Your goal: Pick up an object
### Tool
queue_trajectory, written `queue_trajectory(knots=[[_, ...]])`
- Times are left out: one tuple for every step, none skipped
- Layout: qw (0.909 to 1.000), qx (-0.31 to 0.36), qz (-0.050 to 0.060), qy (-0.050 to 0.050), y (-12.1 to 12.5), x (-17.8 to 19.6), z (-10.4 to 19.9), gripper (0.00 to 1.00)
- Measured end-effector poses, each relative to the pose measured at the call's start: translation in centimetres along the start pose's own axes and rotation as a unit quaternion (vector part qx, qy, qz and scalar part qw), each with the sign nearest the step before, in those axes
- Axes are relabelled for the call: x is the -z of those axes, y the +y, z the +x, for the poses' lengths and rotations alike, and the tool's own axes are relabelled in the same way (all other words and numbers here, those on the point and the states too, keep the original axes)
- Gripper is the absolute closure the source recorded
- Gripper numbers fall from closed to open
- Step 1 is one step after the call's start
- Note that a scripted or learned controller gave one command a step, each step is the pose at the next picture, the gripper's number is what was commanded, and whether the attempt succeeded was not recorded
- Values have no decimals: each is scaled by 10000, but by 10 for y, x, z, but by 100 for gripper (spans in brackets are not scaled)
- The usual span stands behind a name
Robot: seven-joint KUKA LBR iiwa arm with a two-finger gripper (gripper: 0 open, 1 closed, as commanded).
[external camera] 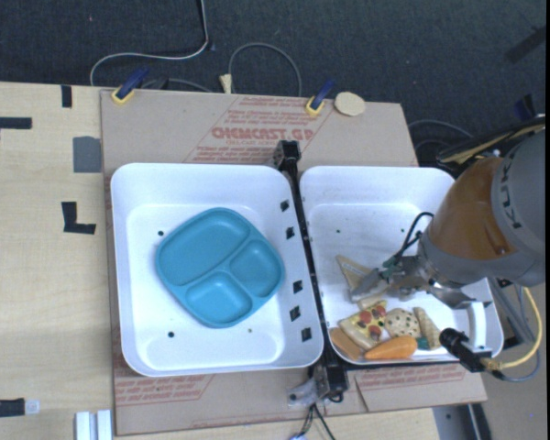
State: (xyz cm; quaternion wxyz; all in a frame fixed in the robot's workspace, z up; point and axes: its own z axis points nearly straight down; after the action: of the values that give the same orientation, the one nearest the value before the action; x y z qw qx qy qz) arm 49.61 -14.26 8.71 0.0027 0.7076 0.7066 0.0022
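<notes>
Arm enters from the right of the frame; end effector (391, 273) sits low in the right bin (367, 183), at lower right of centre. Finger state: cannot tell, the wrist hides it. Toy food cluster just below it at the bin's lower edge: pizza slice (368, 322), carrot (391, 348), cracker (401, 323). Left bin (128, 246) holds a blue divided plate (221, 266), centre-left of the frame
</notes>
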Motion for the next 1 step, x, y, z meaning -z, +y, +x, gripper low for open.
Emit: queue_trajectory(knots=[[10000,-15,25,-15,-13,38,-69,0]])
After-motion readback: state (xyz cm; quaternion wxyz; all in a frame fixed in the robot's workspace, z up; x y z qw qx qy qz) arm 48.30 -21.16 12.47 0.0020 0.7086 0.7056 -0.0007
